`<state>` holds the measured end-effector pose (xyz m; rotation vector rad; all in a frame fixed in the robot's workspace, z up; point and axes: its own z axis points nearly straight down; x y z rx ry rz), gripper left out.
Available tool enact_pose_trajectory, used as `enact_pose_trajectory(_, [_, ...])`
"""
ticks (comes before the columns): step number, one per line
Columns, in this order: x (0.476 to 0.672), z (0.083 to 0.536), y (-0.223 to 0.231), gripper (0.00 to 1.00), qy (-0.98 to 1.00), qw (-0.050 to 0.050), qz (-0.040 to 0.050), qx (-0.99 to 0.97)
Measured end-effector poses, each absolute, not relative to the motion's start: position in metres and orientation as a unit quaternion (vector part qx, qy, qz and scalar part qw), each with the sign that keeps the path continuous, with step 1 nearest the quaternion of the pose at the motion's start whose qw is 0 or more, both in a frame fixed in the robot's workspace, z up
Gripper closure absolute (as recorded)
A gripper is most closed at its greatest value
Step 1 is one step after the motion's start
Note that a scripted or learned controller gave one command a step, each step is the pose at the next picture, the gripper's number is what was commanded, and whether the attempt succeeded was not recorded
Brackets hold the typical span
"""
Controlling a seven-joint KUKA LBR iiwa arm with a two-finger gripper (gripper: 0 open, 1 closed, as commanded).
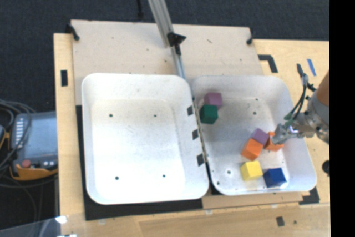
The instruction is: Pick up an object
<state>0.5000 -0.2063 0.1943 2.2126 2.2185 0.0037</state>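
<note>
- Reaching in from the right, above the right bin point(244, 89): the arm point(320, 111), cut off by the picture's edge.
- Hanging at that bin's right side, just beside a purple block point(259, 135): the gripper point(282, 135), too blurred to tell whether spread or pressed together.
- Showing at the gripper's tip: an orange patch point(275, 145), impossible to judge as a block or as part of the tool, and impossible to judge as gripped or not.
- Touching the purple block on its near left: an orange block point(252, 149).
- Lying nearer, close together: a yellow block point(251, 170) and a blue block point(274, 177).
- Sitting apart at the bin's far left, one against the other: a pink block point(213, 99) and a green block point(208, 114).
- Slanting down from the far edge to between the bins: a metal pole point(158, 3), its top cut off.
</note>
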Motion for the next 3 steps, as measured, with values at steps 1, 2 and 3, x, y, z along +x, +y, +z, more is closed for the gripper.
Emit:
enact_pose_trajectory(1, [0.502,0.249,-0.208,1.00,0.709,0.004,0.0015,0.706])
enact_pose_trajectory(2, [0.520,0.256,-0.164,1.00,0.710,0.001,0.0013,0.704])
enact_pose_trajectory(3, [0.537,0.263,-0.117,1.00,0.710,0.001,0.0013,0.704])
